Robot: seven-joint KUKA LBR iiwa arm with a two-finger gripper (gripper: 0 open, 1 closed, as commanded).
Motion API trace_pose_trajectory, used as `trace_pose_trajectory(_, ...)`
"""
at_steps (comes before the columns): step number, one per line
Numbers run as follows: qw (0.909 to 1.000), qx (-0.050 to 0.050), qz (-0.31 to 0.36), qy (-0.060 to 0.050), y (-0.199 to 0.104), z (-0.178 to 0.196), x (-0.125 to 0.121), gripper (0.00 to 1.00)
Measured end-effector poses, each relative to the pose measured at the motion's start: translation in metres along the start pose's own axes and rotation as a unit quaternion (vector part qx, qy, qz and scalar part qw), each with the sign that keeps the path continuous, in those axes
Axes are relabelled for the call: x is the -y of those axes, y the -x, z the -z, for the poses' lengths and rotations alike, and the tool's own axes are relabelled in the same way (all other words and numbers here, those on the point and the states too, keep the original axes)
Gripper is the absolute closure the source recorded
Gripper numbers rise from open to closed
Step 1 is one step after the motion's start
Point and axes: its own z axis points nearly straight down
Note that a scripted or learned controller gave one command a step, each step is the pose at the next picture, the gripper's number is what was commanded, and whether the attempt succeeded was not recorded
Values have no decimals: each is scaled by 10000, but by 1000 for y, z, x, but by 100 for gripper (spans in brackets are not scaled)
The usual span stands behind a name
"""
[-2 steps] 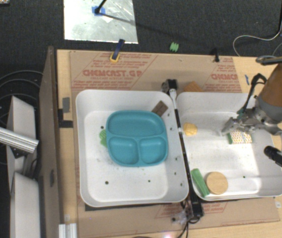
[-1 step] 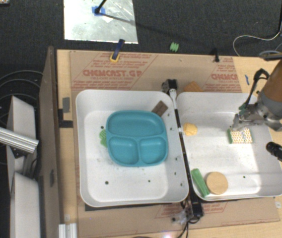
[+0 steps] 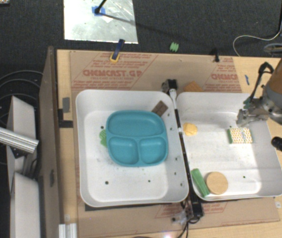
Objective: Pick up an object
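Starting at the left bin (image 3: 89, 182), a blue divided tray (image 3: 136, 138) lies flat inside; in the right bin (image 3: 275, 182), a yellow piece (image 3: 190, 129), green stick (image 3: 199, 182) and tan disc (image 3: 217, 182) sit apart; the gripper (image 3: 245, 117) hovers just above a patterned card (image 3: 241, 135); whether it is released or clenched, I cannot tell.
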Motion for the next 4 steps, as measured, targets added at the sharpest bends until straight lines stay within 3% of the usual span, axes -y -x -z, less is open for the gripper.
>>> trace_pose_trajectory(1, 10000, 1, -1, -5, 0, -1, 0, 0)
trace_pose_trajectory(2, 10000, -2, -13, -22, 0, -31, 16, 0)
trace_pose_trajectory(3, 10000, 4, -1, 10, 0, -18, 13, 100)
trace_pose_trajectory(4, 10000, 3, -5, 33, 1, -38, 9, 100)
